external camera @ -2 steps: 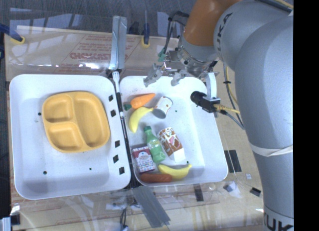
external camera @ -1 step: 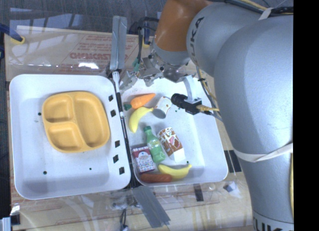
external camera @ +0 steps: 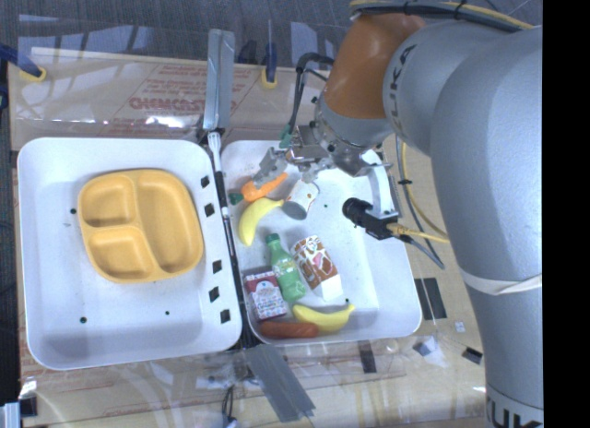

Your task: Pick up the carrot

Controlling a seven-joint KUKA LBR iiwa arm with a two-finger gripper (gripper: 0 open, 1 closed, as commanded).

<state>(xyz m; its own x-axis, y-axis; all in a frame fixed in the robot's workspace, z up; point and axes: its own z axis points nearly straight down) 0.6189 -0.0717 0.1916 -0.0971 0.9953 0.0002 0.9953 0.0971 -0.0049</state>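
The grey arm with its orange band reaches in from the right and bends down over the far end of the right shallow white bin point(external camera: 392, 311). Its two-finger gripper point(external camera: 282, 160) sits low at that bin's upper left corner, right over the small orange carrot point(external camera: 261, 186), which lies slanted near the bin's left wall with its green end toward the divider. The metal fingers appear to touch the carrot's upper end, but I cannot tell whether they are spread or pressed together around it.

Just below the carrot lies a curved yellow banana point(external camera: 252, 219), touching or nearly touching it. Further down the bin are a green plastic bottle point(external camera: 285, 269), a small brown-and-white carton point(external camera: 317, 267), a red-labelled packet point(external camera: 267, 296), a second yellow banana point(external camera: 324, 315) and a red sausage point(external camera: 291, 329).

The left white bin point(external camera: 46, 325) holds a yellow divided plastic plate point(external camera: 138, 224)
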